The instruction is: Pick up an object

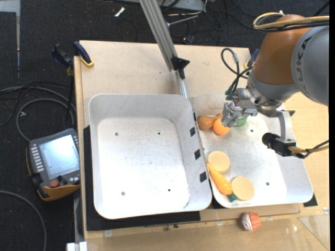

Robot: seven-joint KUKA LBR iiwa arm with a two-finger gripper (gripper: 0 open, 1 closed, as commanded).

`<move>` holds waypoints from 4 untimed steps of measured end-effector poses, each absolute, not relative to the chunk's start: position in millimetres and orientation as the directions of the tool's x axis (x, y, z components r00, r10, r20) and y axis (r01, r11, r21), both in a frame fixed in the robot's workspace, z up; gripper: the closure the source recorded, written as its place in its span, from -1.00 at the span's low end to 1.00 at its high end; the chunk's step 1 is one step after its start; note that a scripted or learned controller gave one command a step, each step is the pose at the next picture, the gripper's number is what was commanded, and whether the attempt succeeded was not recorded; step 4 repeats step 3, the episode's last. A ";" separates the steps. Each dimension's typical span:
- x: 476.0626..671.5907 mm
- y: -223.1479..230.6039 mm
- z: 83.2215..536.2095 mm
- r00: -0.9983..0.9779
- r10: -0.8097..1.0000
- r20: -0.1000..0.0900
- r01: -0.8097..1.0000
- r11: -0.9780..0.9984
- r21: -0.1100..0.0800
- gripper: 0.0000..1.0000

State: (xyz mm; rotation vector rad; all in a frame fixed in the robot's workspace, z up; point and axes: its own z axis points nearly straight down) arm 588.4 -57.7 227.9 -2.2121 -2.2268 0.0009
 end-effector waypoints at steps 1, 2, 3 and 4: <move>574.5 -12.3 220.9 -0.007 1.000 0.001 1.000 0.007 -0.003 1.00; 568.4 40.1 233.5 -0.009 1.000 0.002 1.000 0.009 0.001 1.00; 554.5 96.0 243.8 -0.010 1.000 0.002 1.000 0.010 0.001 1.00; 554.5 96.0 243.8 -0.010 1.000 0.002 1.000 0.010 0.001 1.00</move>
